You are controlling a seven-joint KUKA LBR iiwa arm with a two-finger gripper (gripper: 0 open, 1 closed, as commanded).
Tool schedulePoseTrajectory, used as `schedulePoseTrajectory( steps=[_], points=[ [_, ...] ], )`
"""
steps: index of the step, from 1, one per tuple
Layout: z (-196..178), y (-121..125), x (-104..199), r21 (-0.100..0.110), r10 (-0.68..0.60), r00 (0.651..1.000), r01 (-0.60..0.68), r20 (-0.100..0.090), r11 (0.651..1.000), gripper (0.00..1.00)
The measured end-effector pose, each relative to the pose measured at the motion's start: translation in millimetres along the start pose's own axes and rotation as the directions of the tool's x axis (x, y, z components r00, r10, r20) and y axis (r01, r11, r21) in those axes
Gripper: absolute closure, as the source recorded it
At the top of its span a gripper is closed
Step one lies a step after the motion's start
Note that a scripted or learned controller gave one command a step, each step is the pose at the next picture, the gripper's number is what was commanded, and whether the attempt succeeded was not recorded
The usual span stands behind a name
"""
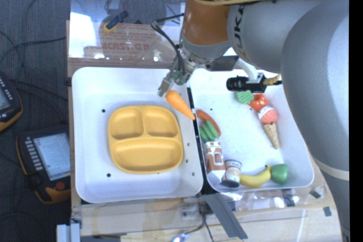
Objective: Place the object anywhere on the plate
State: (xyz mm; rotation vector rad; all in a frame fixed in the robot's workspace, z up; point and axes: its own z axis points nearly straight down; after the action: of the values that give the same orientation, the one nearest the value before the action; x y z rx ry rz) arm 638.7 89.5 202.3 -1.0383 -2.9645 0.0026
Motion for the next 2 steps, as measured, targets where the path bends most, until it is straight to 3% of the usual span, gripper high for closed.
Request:
schedulePoseTrajectory(
  steps=[1,2],
  points=[
    [85.8,18.1,67.2,-0.025,-0.098,0.995,0.098,0.019,0.995,1.00],
    [87.5,19.4,71.5,-0.023,-0.103,0.995,0.103,0.011,0.994,0.00]
  ],
)
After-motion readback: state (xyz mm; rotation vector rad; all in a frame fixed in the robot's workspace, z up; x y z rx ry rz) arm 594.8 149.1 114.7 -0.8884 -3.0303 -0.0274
